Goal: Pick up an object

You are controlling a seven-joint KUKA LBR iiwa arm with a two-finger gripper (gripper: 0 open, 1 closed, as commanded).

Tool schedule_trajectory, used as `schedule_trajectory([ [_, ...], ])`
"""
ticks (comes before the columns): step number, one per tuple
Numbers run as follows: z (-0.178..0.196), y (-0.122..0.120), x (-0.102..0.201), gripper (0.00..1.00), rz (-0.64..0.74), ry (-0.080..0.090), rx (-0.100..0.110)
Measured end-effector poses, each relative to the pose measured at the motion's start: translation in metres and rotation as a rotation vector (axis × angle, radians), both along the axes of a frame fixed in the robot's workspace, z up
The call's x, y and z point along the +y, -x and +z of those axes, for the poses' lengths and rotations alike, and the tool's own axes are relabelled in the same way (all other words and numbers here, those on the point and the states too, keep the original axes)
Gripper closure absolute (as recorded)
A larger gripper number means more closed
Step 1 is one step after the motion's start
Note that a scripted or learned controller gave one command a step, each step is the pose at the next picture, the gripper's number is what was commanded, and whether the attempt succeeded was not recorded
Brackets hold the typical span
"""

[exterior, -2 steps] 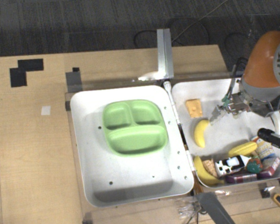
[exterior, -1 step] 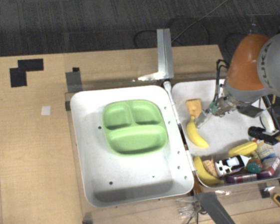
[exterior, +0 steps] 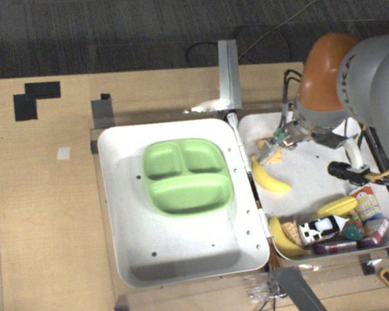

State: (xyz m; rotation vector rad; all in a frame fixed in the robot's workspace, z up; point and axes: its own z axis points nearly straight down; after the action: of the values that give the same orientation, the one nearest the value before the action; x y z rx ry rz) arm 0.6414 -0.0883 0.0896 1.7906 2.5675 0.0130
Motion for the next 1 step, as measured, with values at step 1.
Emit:
schedule_trajectory([
  [1, 0.0135, -0.0028, 0.0015, 1.00, 0.003, -0.001, -0.009],
])
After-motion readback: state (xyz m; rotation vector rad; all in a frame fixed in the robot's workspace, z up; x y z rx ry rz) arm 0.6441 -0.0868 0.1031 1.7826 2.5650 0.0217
